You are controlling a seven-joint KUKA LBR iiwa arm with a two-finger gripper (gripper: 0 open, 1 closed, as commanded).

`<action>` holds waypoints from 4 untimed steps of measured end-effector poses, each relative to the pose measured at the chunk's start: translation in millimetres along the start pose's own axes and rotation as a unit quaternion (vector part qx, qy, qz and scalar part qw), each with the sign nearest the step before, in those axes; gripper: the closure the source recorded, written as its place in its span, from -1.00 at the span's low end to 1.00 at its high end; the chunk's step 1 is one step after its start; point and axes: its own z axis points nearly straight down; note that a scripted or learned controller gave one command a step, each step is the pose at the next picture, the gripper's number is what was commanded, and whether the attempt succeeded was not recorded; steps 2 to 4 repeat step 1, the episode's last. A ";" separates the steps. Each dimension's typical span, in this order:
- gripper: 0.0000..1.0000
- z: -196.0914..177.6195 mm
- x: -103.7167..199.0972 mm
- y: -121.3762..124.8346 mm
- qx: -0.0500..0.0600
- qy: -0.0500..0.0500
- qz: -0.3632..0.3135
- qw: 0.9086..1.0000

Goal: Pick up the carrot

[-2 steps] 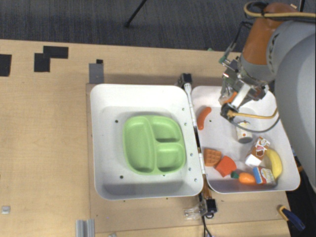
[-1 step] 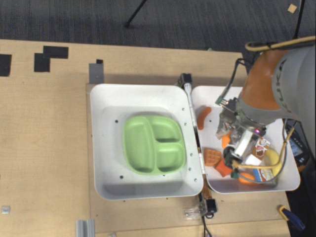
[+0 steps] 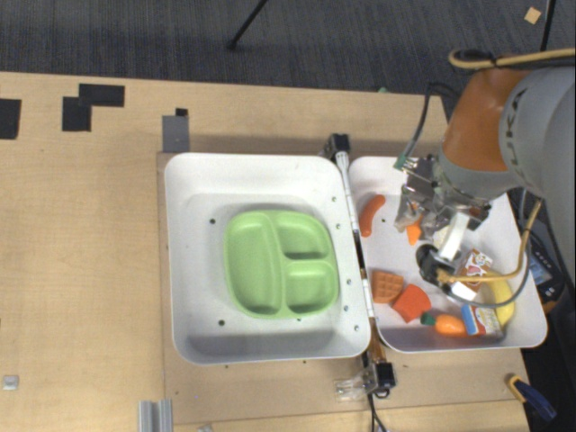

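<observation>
Gripper (image 3: 416, 212) low in right bin (image 3: 382, 174), jaw state can't tell. Small orange piece (image 3: 413, 234) right at the fingertips. Carrot (image 3: 447, 325) well below jaws, near bin's front wall, beside red block (image 3: 413, 302).

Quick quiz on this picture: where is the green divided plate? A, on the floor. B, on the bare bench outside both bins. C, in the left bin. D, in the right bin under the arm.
C: the green divided plate lies flat in the left bin, apart from the toy food in the right bin.
</observation>
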 end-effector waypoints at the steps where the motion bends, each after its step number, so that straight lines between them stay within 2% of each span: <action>1: 1.00 -38.7 14.2 27.7 -0.001 0.000 -0.137 0.991; 4: 1.00 -38.7 14.2 27.7 -0.001 0.000 -0.137 0.991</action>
